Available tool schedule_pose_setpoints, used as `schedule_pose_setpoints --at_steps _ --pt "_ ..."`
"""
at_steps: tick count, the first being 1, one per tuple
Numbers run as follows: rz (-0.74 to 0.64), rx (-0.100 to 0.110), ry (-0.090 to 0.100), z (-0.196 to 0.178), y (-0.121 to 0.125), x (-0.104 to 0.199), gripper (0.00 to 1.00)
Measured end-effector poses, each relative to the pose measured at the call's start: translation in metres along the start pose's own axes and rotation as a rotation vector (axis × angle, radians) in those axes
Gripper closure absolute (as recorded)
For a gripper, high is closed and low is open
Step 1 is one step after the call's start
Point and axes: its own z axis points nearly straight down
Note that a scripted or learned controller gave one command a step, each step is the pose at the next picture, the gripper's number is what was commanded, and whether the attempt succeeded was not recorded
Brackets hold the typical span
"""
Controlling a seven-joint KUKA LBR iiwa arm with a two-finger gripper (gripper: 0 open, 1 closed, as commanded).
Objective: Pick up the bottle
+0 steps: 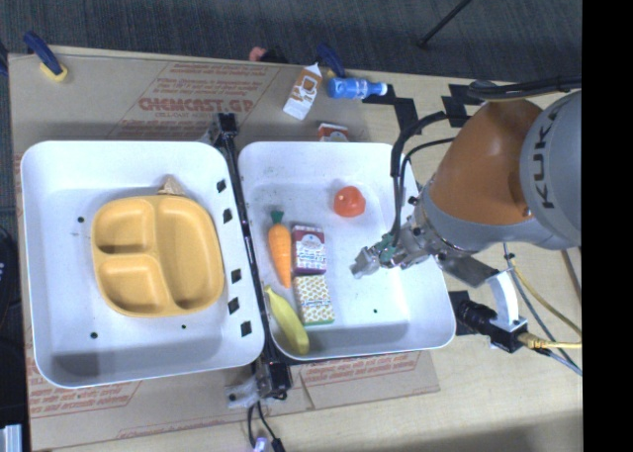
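A small blue bottle (354, 89) lies on its side on the cardboard behind the right bin (297, 175), outside it. My gripper (368, 261) hangs low inside the right bin, toward its right side, far from the bottle. It is just right of a maroon carton (310, 248) and below a red round item (348, 202). I see nothing held at its tip. The grey arm with its orange band (485, 178) covers the bin's right edge.
The right bin also holds a carrot (281, 252), a banana (289, 323) and a pale checked carton (315, 299). In the left bin (59, 193) rests a yellow divided plate (156, 254). Two small cartons (303, 92) lie on the bench near the bottle.
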Motion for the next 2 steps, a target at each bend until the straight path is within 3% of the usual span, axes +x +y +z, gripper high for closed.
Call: schedule_pose_setpoints --at_steps 1,2 --pt "-0.407 0.0 -0.001 0.017 0.011 0.037 1.0" --pt "-0.665 -0.002 -0.005 -0.027 -0.002 -0.009 1.0"
